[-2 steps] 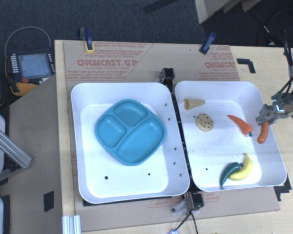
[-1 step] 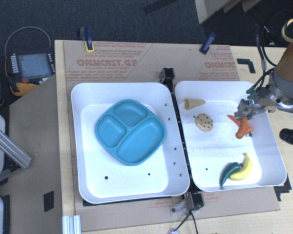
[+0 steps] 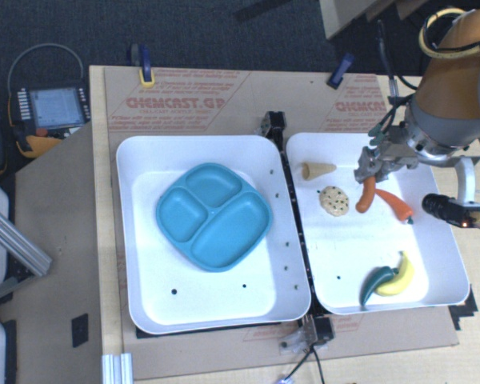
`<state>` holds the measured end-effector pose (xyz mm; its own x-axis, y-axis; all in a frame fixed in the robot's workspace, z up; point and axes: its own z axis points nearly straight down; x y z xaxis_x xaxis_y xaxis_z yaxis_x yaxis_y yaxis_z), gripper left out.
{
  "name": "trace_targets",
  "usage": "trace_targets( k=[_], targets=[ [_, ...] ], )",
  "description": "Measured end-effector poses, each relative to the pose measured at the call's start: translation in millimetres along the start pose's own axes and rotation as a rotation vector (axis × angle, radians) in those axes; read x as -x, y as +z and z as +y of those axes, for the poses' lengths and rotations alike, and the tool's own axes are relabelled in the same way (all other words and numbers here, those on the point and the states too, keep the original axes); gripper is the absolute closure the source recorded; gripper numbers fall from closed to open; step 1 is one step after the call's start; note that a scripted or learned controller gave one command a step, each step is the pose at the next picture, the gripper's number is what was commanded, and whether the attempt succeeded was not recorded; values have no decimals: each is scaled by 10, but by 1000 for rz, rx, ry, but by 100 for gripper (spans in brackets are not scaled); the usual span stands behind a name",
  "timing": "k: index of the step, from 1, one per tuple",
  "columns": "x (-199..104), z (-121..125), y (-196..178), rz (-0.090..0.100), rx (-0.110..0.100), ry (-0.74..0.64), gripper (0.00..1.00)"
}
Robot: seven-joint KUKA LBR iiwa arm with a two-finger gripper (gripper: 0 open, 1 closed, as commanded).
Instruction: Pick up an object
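The gripper (image 3: 371,171) is seen low over the far part of the right bin (image 3: 444,294), w/ a small orange sausage (image 3: 366,197) hanging from its tips. The jaws look closed on the sausage's top end, so it's judged as lifted, not resting. A carrot (image 3: 395,205) lies just beside it. A cookie (image 3: 334,201) and cone (image 3: 318,170) sit to the left, a banana (image 3: 398,277) w/ a green pepper (image 3: 374,282) near. A blue plate (image 3: 214,226) is kept in the left bin (image 3: 136,238), apart from the pick zone.

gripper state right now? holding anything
gripper: shut on the orange sausage, which hangs from its fingers over the right bin.
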<state>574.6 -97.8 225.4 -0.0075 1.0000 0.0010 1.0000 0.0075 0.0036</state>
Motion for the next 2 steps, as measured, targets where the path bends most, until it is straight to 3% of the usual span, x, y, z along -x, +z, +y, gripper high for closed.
trace_targets(
  k=[2],
  targets=[
    [-884, 261, -69, 0, -1, 2, 100]
  ],
)
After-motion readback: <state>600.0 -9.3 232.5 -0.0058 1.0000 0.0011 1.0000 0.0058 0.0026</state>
